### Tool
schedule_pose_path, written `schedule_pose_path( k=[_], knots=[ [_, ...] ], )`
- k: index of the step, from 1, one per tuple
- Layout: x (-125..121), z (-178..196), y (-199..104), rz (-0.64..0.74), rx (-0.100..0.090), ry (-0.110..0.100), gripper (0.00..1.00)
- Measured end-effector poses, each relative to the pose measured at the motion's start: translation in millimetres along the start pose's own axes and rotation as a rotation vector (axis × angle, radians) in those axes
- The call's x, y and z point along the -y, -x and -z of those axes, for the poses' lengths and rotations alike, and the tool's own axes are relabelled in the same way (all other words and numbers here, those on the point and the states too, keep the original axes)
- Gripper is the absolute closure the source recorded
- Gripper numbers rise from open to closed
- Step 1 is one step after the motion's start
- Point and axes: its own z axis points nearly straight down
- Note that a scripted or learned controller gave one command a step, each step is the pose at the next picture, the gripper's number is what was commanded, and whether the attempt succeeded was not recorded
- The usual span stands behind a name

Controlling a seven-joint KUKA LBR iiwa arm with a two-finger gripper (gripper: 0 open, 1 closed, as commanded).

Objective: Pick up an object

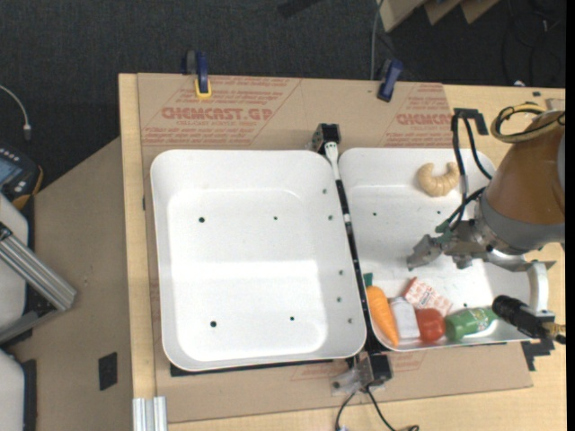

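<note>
The gripper [422,254] hangs low over the right bin [386,182], its grey fingers [420,257] pointing toward the divider between the two bins; whether they are spread or closed I cannot tell at this angle, and nothing shows between them. The likely targets lie in a cluster at the right bin's near edge: an orange carrot [381,314] against the divider, beside it a red-and-white packet [424,294], then a red piece [430,325] and a green piece [469,322]. A tan, curved croissant-like object [438,179] sits alone toward the right bin's far wall.

These look like toy foods (probably light, stiff, smooth plastic), so they should lift easily but could slip from a shallow pinch. The carrot is best taken across its thick middle. The cluster is crowded and pressed to the right bin's rim, leaving little finger room; the tan object has open floor on most sides. The left bin [180,259] offers wide room beyond the divider.
</note>
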Motion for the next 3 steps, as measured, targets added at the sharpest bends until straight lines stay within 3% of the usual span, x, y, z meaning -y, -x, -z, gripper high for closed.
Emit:
schedule_pose_path(
  k=[1,2,3],
  knots=[
    [-5,136,21,0.002,0.002,0.009,0.00],
    [24,52,-133,0.015,-0.010,-0.016,0.00],
    [22,56,-124,0.002,-0.004,-0.007,0.00]
  ],
)
